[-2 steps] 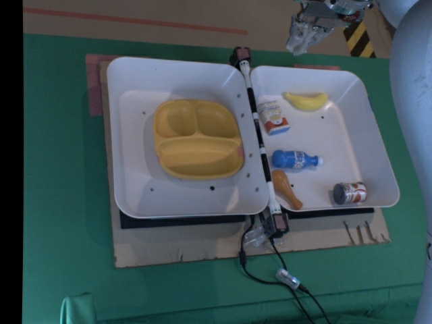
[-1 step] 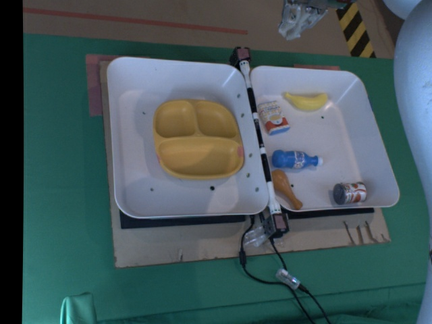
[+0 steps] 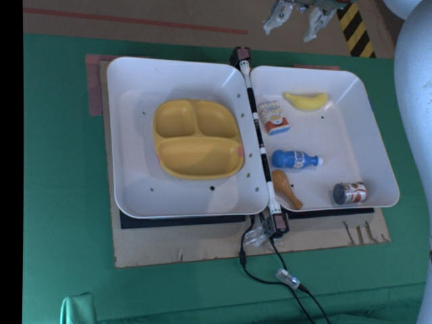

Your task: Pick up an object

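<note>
Within the right bin (image 3: 378,147), a banana (image 3: 307,100), carton (image 3: 273,117), bottle (image 3: 295,158), drumstick (image 3: 287,189) and can (image 3: 349,193) are spread apart. Beyond its far edge, the gripper (image 3: 297,23) is held open, nothing grasped.

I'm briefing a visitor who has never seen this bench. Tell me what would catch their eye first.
The big yellow divided plate lying in the left bin stands out first. Next come the small things in the right bin: a banana at the far side, a blue bottle near the middle, a can at the near right. The gripper hangs above the bench beyond the bins, jaws open, holding nothing.
</note>
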`<state>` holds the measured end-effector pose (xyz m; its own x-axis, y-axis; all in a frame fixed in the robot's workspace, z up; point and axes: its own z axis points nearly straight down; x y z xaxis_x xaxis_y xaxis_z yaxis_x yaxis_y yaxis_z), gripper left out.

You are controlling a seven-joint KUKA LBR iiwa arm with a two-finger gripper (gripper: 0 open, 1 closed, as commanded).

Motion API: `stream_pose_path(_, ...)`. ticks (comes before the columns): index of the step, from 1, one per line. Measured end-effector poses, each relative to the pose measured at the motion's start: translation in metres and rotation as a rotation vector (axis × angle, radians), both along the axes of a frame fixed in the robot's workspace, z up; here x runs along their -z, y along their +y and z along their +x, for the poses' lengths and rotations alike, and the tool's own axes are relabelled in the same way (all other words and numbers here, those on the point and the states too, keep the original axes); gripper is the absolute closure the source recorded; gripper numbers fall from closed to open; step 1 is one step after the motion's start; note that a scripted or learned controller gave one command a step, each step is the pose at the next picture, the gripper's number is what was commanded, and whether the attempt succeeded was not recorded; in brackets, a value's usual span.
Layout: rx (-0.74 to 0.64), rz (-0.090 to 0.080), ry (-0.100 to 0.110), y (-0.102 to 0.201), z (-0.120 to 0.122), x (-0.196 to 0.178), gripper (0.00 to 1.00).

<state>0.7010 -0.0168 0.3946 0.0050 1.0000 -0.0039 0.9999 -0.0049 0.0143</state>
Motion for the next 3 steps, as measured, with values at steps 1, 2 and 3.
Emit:
stream_pose_path(1, -0.001, 0.001, 0.006, 0.032, 0.001, 0.109, 0.00)
stream_pose_path(2, 0.000, 0.000, 0.005, 0.031, 0.001, 0.109, 0.00)
stream_pose_path(3, 0.003, -0.009, 0.005, 0.089, 0.002, 0.125, 0.00)
